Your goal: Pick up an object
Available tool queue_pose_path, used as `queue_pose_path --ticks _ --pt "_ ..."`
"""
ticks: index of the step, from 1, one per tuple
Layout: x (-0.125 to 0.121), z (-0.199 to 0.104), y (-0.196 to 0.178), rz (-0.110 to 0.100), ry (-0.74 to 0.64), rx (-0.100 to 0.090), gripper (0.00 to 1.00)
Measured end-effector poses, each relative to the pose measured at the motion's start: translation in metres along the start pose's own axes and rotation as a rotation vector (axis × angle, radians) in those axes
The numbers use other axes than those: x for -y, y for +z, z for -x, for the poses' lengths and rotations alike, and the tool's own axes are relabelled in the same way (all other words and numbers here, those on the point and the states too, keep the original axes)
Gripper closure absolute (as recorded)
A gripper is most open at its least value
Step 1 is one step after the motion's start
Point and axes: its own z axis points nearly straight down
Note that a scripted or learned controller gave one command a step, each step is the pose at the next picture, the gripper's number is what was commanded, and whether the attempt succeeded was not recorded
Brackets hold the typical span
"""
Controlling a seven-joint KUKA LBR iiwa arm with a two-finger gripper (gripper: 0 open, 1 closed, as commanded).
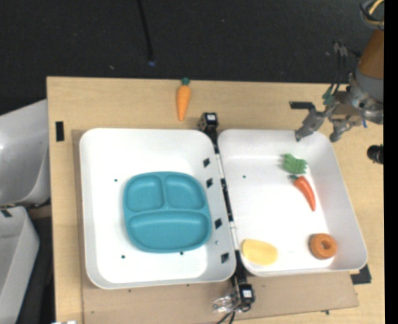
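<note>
Plate (166, 211), blue, three sections, sits mid left bin (97, 262). Carrot (183, 100) on bench (117, 100) beyond bins' far edge. Right bin (253, 181): yellow piece (259, 252) at near left corner, leafy carrot (301, 179) toward far right, doughnut (323, 246) at near right corner. My gripper (324, 128) over far right corner, fingers spread wide, holding nothing.

At the upper right of the frame, the arm (369, 59) is seen as a grey body with an orange band above the wrist. Below it, a gripper (319, 128) of grey metal with dark, thin fingers is carried.
</note>
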Motion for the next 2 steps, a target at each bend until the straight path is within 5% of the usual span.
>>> queue_pose_path --ticks 1,2 --pt "-0.002 -0.001 -0.009 0.013 -0.004 0.004 0.0" --pt "-0.002 0.003 0.033 0.01 -0.003 0.003 0.0"
